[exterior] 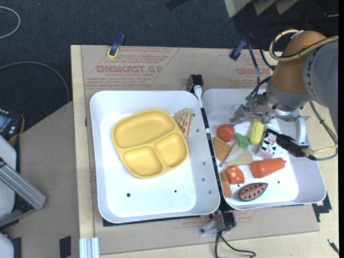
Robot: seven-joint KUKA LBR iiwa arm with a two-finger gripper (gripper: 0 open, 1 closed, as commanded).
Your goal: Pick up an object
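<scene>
A grey-and-orange robot arm lowers its 2-finger gripper (257, 123) over a yellow plastic corn cob (257, 131) among toy foods in the right white bin (312, 171), apparently lining up a pick; its grip cannot be told.

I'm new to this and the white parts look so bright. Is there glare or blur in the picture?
Camera view: the left bin and right bin look bright white, nearly washed out; shadows are soft; the yellow tray is sharp, while the small food toys look a little fuzzy.
</scene>
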